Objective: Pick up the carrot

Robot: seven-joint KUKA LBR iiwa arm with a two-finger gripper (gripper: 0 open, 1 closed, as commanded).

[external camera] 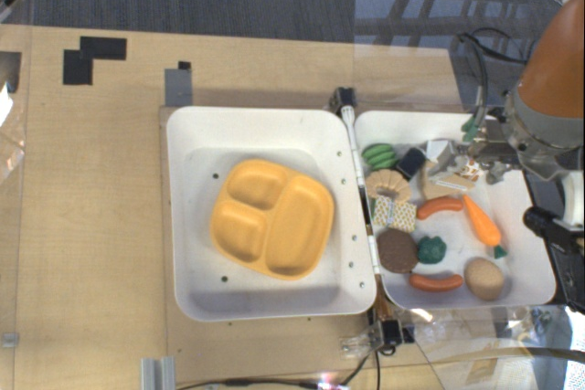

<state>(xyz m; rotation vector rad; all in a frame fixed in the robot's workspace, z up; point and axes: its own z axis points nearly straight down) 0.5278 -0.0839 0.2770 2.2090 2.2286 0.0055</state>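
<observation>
Right now the carrot (482,221) lies in the right bin (541,288), toward its three o'clock side, orange body slanting from upper left down to lower right with a small green tip at the lower end. Just at its nine o'clock sits a red sausage (441,207), and at its six o'clock a beige potato-like lump (484,278). The gripper (468,162) hangs over the bin's twelve o'clock part, above and a little left of the carrot, not touching it; nothing sits between its fingers, and whether they are spread or pressed together I cannot tell from this slant. Elsewhere in the right bin: a green ridged item (378,154) at ten o'clock, a brown round patty (398,249) and a dark green lump (430,247) near the middle, and a second red sausage (435,281) at six o'clock. The left bin (196,288) holds a yellow divided tray (271,217).
</observation>
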